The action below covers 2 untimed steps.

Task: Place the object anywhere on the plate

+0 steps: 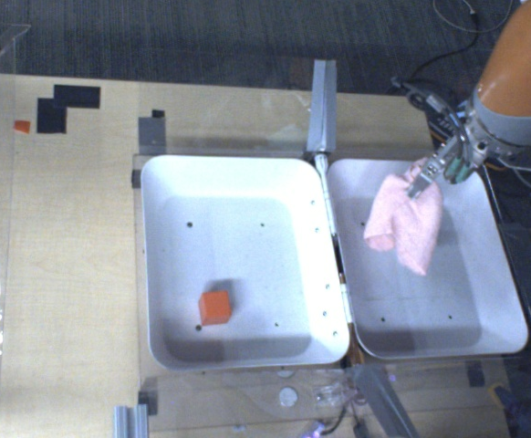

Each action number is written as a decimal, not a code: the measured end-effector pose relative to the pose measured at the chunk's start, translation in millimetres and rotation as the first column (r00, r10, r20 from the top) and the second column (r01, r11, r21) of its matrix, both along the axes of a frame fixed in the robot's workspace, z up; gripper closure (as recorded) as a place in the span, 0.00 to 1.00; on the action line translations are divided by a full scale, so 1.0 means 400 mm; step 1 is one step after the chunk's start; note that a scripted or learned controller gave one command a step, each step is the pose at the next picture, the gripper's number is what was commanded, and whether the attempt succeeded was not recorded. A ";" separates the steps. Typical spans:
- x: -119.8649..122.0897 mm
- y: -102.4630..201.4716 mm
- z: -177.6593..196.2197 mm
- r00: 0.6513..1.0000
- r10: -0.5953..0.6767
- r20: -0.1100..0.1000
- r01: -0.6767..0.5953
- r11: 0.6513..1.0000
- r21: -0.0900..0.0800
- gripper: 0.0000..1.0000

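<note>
Look to the right bin first: your pincer sits over its upper part, reaching in from the right below the orange band of the arm. It is clamped on the top corner of a pink cloth, and you can see the fabric bunched between the fingers at that corner. The rest of the cloth hangs down and to the left from the grip, draped in soft folds over the bin floor, with a rounded lobe toward the divider and a longer tail pointing down. Whether the lower folds rest on the bin floor or hang just above it, you cannot tell from this slant.

In the left bin you have a small orange block lying near the lower-left part of the floor, well apart from the cloth and the pincer.

A grey metal bar stands between the two bins at their upper edge. On the wooden worktop to the far left you see black marker patches and a tiny orange square beside them.
</note>
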State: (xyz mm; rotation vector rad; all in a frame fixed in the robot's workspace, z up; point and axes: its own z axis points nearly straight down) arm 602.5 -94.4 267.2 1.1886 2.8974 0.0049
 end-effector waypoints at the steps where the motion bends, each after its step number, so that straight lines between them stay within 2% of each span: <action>1: 0.006 0.004 -0.111 1.000 0.002 -0.007 -0.002 1.000 0.001 1.00; 2: -0.008 0.147 -0.118 0.920 0.392 -0.006 -0.392 0.920 0.000 1.00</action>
